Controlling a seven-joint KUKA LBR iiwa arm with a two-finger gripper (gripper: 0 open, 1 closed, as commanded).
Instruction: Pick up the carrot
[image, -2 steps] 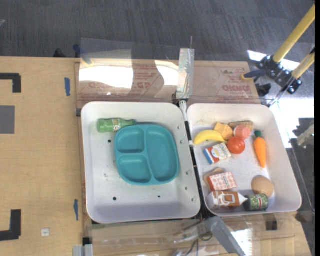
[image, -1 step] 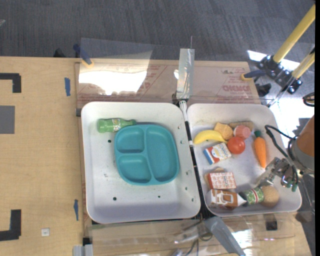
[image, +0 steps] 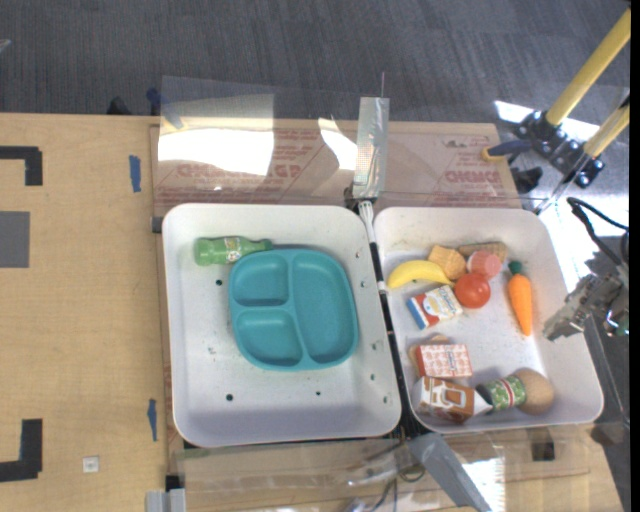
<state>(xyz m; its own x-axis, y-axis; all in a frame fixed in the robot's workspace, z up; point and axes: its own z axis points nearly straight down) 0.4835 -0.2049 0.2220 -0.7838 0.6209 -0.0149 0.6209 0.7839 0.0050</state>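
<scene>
The carrot (image: 520, 302) is lying at the right of the right bin (image: 580, 400), green top pointing up-frame, a tomato (image: 473, 291) just left — the gripper (image: 568, 322) is hovering just right of it, its grip impossible to tell.

Setting: robotics lab test bench. Evidence: two white bins (image: 385, 330) side by side on a cardboard-covered bench (image: 80, 300) with black and blue tape markers at frame left; clear plastic barrier (image: 300, 150) upper centre; yellow-legged stand (image: 590, 75) upper right; grey carpet (image: 300, 40) across top.
</scene>
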